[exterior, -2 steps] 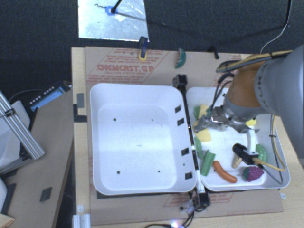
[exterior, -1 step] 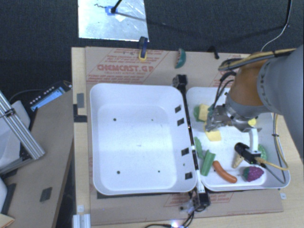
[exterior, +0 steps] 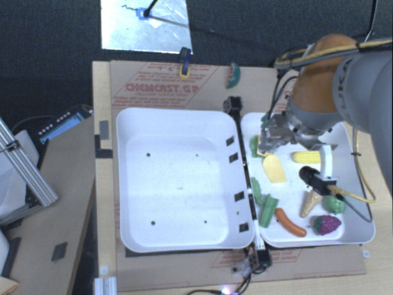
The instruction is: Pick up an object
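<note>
The pincer [exterior: 268, 144] hangs low over the upper left part of the right bin [exterior: 362, 226], just above a pale yellow wedge [exterior: 274, 168]; whether it grips anything I cannot tell. A green piece [exterior: 253, 146] lies touching or just beside it at the bin's left wall. Nearby lie a corn cob [exterior: 306, 157], an ice-cream cone [exterior: 310, 203], an orange sausage [exterior: 290, 222] and purple grapes [exterior: 327, 224]. The left bin [exterior: 132, 165] sits beside it on the desk [exterior: 104, 183].

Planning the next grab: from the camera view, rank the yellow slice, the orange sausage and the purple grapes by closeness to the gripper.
1. yellow slice, just below the gripper.
2. orange sausage, near the right bin's front edge.
3. purple grapes, front right corner, farthest.
</note>
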You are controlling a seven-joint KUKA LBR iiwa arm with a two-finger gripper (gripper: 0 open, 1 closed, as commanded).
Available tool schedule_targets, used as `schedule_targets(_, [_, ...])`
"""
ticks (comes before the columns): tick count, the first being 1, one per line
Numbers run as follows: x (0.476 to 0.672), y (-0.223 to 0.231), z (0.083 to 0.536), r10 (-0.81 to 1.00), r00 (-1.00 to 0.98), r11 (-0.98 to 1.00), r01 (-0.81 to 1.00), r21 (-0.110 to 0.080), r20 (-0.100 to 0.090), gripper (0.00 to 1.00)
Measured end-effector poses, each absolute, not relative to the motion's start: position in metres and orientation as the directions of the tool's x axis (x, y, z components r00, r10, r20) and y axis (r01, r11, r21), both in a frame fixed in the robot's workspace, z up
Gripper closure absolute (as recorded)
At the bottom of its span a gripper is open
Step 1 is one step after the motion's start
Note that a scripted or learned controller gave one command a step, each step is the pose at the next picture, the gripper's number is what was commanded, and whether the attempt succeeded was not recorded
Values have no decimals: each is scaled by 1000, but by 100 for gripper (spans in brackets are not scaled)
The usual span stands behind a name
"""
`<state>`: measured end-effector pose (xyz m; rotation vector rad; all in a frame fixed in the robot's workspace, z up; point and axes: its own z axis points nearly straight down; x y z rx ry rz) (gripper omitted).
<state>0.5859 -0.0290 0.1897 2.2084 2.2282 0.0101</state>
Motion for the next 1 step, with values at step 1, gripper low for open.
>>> schedule_targets(1, [508,-65,184,1000,3,-3,1000,-4,0,100])
